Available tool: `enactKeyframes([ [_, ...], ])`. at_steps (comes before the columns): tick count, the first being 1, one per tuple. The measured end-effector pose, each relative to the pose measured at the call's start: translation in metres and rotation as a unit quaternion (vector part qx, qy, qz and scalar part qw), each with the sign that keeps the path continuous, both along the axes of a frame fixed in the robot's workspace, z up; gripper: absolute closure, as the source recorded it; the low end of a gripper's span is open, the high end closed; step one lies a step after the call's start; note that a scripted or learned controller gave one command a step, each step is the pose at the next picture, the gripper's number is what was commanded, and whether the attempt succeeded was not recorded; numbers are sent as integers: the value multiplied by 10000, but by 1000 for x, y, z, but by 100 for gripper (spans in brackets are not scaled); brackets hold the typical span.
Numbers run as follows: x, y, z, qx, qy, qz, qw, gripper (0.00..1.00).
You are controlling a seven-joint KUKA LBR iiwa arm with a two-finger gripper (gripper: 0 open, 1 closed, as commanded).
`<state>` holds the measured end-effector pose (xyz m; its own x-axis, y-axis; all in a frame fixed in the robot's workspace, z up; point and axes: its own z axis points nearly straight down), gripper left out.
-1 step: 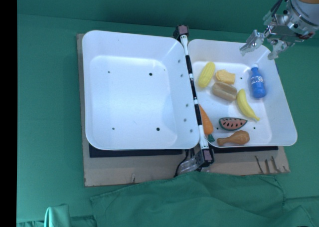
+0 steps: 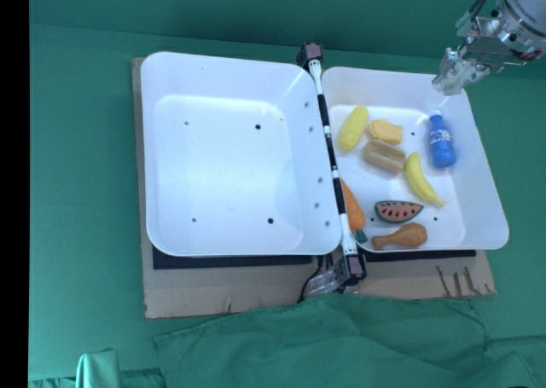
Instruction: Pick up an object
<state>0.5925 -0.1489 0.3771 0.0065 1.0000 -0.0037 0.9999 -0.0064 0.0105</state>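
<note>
Blue bottle (image 2: 440, 142) in right bin (image 2: 486, 207), label unreadable; tool (image 2: 450, 76) above, finger state unclear.

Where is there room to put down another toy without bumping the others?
The left bin has a wide bare floor from rim to rim. The right bin is crowded: corn, bottle, banana, watermelon slice and drumstick leave only thin strips along its walls.
</note>
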Motion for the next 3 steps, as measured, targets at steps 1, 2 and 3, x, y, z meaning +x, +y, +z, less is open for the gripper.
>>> enactKeyframes([
  [1, -1, -41, -9, -4, 25, -4, 10000, 100],
  [2, 1, -38, 26, 1, 6, 18, 10000, 100],
  [3, -18, -38, 174, -23, -61, 19, 10000, 100],
])
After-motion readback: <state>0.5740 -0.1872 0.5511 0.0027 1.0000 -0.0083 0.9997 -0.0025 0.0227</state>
